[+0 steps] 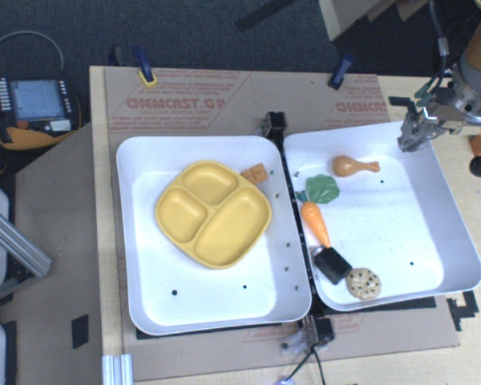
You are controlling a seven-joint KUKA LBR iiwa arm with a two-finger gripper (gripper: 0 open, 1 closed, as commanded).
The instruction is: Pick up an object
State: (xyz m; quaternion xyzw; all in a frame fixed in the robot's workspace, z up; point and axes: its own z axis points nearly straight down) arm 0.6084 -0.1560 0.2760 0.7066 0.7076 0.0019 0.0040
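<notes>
The gripper (410,139) hung over the far right corner of the right bin (433,215), at its rim. Whether its fingers were apart or together, I cannot tell; they were too small and dark against the rim.

No object was held. The possible objects all lay in the right bin: a toy drumstick (354,166) nearest to the gripper, a green leaf (321,188), a carrot (315,222), a black block (332,264) and a cookie (363,283). The left bin (144,279) carried a yellow divided plate (214,213) and a small brown piece (255,173) touching its edge.

The main risk, in my judgement, was the position. A descent from here would meet the bin wall or bare floor, not an object. The carrot, leaf and block lay close to the inner wall, so one finger could hit that wall. The drumstick is rounded and could roll away when the fingers close.
</notes>
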